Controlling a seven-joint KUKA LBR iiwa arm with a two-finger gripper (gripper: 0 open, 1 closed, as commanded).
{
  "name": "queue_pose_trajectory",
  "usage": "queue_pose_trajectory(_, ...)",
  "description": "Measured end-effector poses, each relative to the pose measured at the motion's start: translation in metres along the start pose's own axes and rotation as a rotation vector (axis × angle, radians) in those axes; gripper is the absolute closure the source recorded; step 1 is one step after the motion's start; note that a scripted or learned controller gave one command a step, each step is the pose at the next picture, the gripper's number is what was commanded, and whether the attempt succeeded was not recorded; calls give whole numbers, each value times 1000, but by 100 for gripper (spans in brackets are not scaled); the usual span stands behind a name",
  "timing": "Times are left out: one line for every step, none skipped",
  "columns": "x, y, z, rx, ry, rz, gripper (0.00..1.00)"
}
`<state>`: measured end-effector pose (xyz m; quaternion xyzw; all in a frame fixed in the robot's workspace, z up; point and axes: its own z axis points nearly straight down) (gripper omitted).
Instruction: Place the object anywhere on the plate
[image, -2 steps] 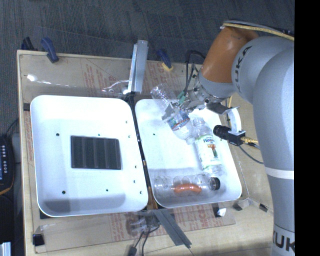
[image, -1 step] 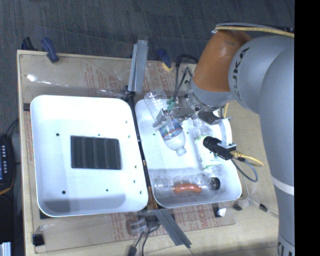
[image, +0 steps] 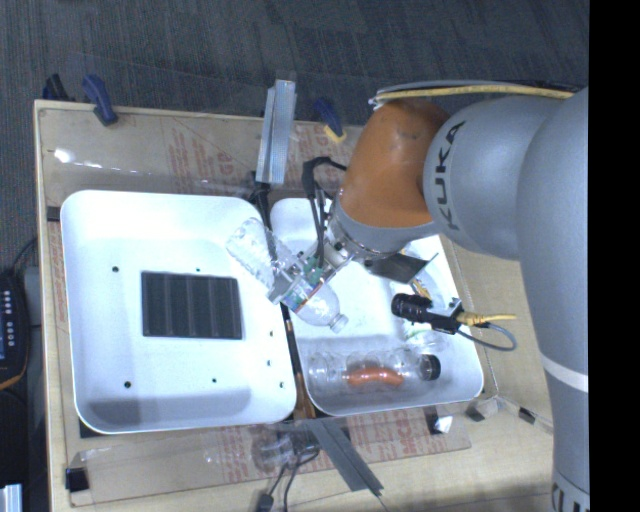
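Currently, your pincer sits over the seam between the two bins, fingers closed on a clear plastic bottle.
Note the bottle lies tilted across the divider; the dark ribbed plate rests in the left bin, well apart. Another bottle lies in the right bin.

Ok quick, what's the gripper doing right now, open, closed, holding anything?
Gripper: over the seam between the two bins, at a clear plastic bottle; open or closed cannot be told, nor whether it holds the bottle.
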<state>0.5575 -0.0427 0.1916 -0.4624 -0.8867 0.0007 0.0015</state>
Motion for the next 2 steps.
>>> queue_pose_trajectory(42,51,-1,-3,-3,-190,100)
queue_pose_trajectory(41,51,-1,-3,-4,-189,0)
